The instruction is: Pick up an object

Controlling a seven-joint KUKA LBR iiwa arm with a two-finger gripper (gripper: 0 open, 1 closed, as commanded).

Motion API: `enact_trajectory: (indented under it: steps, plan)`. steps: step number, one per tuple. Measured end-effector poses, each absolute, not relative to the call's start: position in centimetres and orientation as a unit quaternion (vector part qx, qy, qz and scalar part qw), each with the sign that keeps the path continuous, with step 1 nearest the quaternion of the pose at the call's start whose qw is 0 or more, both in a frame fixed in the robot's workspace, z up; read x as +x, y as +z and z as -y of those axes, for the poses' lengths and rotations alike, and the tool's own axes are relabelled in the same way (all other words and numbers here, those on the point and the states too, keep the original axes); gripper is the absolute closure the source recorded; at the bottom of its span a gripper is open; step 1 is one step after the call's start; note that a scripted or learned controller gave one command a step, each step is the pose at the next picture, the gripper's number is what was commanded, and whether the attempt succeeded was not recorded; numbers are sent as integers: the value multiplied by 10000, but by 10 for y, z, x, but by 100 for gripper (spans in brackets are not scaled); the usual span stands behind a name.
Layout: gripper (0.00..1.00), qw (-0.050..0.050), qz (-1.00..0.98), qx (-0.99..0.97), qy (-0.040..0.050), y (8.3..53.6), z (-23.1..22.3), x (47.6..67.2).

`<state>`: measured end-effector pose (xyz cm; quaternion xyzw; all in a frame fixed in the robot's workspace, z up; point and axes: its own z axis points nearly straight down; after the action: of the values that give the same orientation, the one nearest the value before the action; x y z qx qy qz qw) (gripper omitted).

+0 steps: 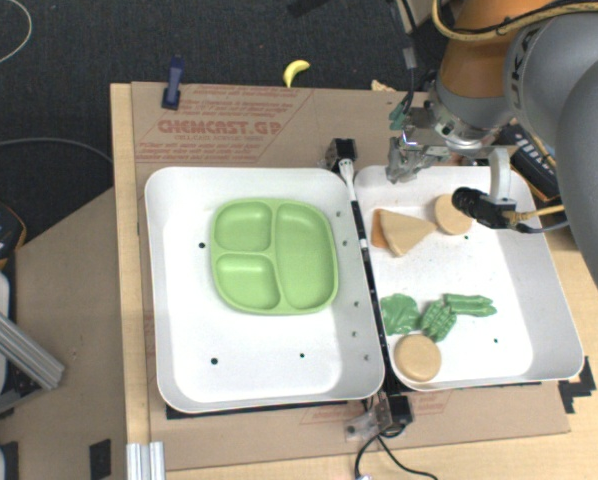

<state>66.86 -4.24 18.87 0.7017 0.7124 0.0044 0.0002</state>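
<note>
While the pincer hovered at the right bin's far edge, couldn't tell its state. Just below it lay a tan wedge, probably light, stiff foam food. I'd pinch across its flat sides, since the tip looked slippy.

A divided plate lies in the left bin; food pieces lie in the right bin.

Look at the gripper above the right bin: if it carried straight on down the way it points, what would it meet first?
Probably bare bin floor. The gripper points down at the right bin's far left corner; the wedge lies a little nearer the camera, seemingly off that line. Depth is unclear from this slanted view.
</note>
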Motion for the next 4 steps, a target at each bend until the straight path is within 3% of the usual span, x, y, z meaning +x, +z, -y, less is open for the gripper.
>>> enact_trajectory:
  steps: [1,2,3,4]
  plan:
    - [100,78,-7059,7082,44,316,97,668]
    - [100,-47,-7046,7096,-44,165,164,663]
    - [100,6,-7058,7084,-6,124,223,666]
    - [100,-14,-7093,7049,3,136,124,667]
